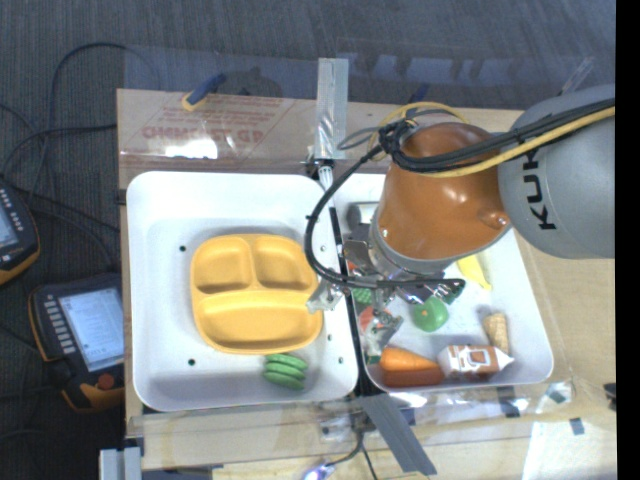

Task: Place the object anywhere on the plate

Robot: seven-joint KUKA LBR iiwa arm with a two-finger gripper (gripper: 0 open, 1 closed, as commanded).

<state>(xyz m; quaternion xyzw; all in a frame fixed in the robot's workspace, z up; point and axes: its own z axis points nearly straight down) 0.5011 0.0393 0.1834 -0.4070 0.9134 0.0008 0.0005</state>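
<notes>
A yellow divided plate (254, 292) lies in the left bin (160, 258). Just below the plate's front edge, a green ridged object (286, 369) rests on the bin floor. My gripper (388, 306) hangs under the orange wrist band, low over the left part of the right bin (530, 328). The wrist covers most of it. Close around it lie a green round fruit (432, 315), an orange carrot (408, 365) and a small red-and-green piece (372, 318). Whether anything is held is hidden.
In the right bin, a small white and brown carton (474, 360) and a tan bread-like piece (496, 331) sit at the front right. A yellow item (478, 270) pokes out from under the wrist. Black cables (325, 230) loop over the divider between the bins.
</notes>
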